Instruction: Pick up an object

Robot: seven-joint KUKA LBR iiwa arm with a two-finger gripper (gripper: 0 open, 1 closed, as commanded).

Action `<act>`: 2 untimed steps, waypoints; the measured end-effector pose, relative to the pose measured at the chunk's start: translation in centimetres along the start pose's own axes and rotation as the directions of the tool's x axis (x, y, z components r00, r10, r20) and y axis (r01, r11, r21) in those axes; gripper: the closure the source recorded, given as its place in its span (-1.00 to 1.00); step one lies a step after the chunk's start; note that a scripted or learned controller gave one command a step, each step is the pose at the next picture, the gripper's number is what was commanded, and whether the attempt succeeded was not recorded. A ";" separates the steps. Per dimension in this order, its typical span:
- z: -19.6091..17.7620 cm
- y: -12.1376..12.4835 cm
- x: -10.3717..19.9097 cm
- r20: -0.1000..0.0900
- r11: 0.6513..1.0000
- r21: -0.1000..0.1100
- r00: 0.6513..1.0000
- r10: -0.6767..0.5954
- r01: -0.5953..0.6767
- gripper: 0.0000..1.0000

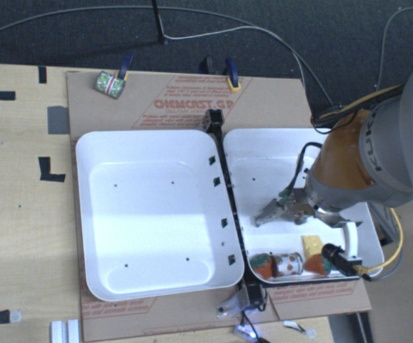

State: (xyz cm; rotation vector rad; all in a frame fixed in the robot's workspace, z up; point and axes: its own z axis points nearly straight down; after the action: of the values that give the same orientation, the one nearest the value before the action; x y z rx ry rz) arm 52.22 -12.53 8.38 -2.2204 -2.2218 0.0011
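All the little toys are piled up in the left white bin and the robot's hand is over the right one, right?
Not quite. The camera view shows the toys piled in the right bin, along its near edge, not in the left bin. The gripper is over the right bin, as you said.

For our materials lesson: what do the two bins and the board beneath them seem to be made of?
Left bin and right bin: probably moulded plastic, smooth, glossy white with rounded corners. Board: likely cardboard, matt brown with red print.
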 end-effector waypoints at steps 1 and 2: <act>-1.2 0.0 -0.1 0.001 1.000 -0.002 1.000 0.001 -0.001 1.00; -6.2 0.0 1.0 0.000 1.000 -0.004 1.000 0.000 0.000 1.00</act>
State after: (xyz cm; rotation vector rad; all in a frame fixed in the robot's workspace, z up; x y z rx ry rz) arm 52.23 -11.55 14.60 -2.2221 -2.2245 -0.0036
